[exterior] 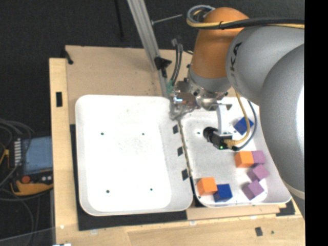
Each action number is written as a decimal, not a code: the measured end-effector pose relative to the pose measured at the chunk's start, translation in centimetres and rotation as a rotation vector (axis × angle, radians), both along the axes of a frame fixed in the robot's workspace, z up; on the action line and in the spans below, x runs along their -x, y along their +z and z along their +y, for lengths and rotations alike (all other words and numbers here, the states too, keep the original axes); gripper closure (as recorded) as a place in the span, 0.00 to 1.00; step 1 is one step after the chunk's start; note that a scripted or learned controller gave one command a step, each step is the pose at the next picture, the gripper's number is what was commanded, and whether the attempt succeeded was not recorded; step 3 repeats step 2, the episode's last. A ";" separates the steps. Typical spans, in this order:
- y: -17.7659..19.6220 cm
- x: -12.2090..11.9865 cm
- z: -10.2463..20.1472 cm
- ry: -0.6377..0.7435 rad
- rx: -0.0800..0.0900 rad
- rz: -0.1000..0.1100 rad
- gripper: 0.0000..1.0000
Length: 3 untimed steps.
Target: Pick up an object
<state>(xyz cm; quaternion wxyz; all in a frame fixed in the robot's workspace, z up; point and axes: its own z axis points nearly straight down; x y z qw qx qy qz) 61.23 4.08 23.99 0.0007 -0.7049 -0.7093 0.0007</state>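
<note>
Pale wooden bench [59, 137] on dark flooring, with the left bin [123, 152] and right bin [197, 142] side by side. A slanted metal rail [146, 35] crosses behind, and a blue-faced box [37, 155] with cables sits off left. The grey arm [271, 86] hides the right bin's far side. The gripper [180, 104] hangs at the bins' shared top corner; open or closed, cannot tell. The orange block [207, 185] touches the blue block [223, 192] at the right bin's near edge, with the purple blocks [259, 172] just beside.
</note>
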 end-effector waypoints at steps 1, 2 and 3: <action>-0.7 0.2 4.7 0.000 0.000 0.001 1.00; -0.6 0.2 4.4 -0.003 0.001 0.001 0.00; -0.6 0.2 4.4 -0.003 0.001 0.001 0.00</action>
